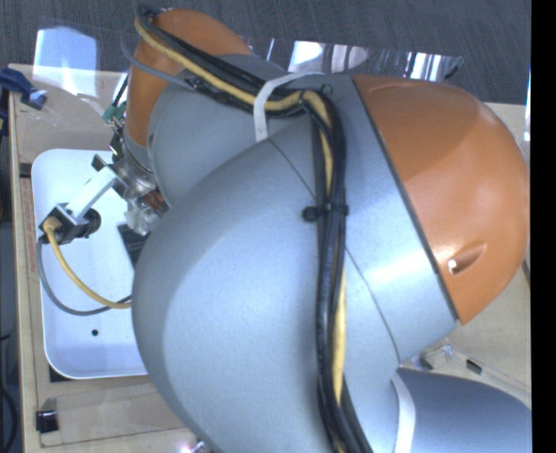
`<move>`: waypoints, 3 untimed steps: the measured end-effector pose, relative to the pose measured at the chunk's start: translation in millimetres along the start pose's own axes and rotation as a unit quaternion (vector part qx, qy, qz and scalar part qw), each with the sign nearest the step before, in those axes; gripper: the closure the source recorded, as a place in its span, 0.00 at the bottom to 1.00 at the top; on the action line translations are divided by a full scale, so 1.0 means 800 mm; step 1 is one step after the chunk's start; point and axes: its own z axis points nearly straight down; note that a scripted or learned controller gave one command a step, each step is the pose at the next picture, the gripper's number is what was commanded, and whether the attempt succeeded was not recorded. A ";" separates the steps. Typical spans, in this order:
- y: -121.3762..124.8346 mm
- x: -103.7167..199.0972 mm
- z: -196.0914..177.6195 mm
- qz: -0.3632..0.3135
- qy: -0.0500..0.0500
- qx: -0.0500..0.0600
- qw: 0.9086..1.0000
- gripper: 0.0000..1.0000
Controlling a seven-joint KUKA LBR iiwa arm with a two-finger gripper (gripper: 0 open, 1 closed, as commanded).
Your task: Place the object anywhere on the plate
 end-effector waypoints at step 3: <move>0.123 0.034 -0.047 -0.451 -0.001 0.000 0.892 1.00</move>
